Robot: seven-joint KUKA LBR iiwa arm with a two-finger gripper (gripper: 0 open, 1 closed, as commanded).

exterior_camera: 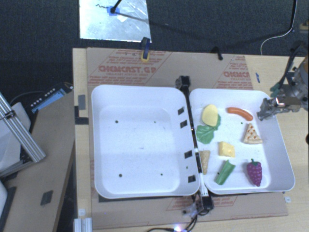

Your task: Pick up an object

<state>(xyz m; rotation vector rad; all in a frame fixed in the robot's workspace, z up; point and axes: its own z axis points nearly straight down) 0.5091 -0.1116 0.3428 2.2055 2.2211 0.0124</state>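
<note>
The right bin point(285, 170) holds several toy foods. A yellow potato-shaped piece point(209, 115) lies on a green leaf point(205, 134). Beside them are an orange sausage point(240, 112), a pizza slice point(251, 135), a yellow cheese block point(226, 149), a tan wedge point(204, 161), a green vegetable point(224, 172) and purple grapes point(255, 172). My gripper point(268, 109) hangs over the bin's upper right rim, to the right of the sausage and above the pizza slice. I see nothing held in it.
The left bin point(104, 178) sits next to the right one, joined by a black hinge strip point(189, 129). Both rest on a cardboard sheet point(125, 66). A foil sheet point(113, 13) lies beyond the bench, and a yellow clamp point(145, 50) sits at the cardboard's far edge.
</note>
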